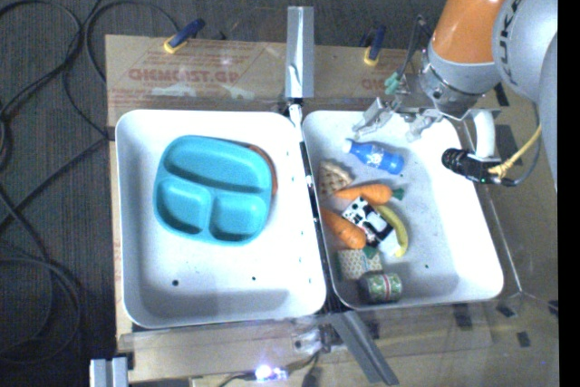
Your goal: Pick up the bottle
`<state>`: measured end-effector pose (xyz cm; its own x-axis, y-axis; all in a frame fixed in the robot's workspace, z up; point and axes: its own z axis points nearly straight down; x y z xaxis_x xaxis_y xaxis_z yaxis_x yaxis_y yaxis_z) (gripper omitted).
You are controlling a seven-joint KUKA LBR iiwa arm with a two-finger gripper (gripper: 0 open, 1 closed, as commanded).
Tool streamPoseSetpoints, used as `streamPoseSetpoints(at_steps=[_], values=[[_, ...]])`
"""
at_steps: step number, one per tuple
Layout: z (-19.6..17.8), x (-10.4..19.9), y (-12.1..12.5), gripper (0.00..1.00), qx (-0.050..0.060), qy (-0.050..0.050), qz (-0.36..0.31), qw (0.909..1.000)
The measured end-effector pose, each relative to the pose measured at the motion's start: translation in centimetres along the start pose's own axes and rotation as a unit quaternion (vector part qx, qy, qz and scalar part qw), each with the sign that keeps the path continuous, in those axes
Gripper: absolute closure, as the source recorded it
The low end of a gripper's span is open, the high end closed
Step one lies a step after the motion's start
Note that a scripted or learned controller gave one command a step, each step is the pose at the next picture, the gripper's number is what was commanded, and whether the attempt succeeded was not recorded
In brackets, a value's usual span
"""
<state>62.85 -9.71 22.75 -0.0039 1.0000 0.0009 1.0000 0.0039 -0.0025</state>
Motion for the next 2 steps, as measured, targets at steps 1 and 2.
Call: streamPoseSetpoints(at_steps=[1, 2], values=[[8.9, -5.1, -0.3, 0.0, 0.0, -0.001, -0.016, 0.9999], [7.7, -5.0, 0.2, 0.0, 0.0, 0.0, 0.027, 0.9996]])
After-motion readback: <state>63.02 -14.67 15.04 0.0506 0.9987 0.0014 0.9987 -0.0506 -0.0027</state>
